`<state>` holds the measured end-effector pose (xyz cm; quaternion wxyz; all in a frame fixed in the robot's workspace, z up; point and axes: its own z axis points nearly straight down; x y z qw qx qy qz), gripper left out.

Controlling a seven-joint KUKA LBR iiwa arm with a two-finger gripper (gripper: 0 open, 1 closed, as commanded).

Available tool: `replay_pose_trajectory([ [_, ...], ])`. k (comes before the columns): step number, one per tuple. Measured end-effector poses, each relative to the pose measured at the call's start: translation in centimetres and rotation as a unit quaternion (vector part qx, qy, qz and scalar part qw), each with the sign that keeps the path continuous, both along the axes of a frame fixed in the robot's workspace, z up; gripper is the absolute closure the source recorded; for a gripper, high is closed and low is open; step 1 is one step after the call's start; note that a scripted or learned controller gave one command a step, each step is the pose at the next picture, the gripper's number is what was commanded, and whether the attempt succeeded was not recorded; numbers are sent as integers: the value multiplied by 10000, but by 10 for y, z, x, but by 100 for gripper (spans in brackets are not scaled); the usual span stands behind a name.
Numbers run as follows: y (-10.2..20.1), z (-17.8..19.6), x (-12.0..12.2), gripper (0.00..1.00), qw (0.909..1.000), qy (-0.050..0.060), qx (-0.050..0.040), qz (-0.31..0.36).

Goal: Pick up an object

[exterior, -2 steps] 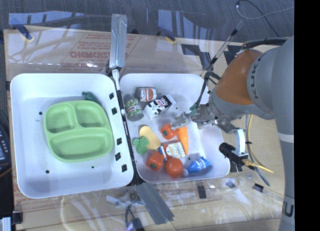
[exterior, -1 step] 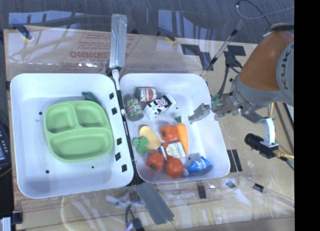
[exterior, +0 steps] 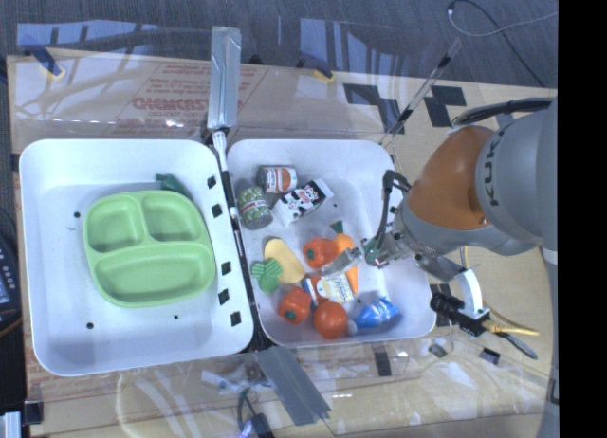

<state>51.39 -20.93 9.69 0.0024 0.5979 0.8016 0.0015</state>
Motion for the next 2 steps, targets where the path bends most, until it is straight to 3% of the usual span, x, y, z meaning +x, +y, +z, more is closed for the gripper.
replay_pose_trajectory([
  [1, 1, 10, 1, 100, 10000, -12, 4, 23],
  [2, 82, 115, 57, 100, 9999, 13, 3, -105],
])
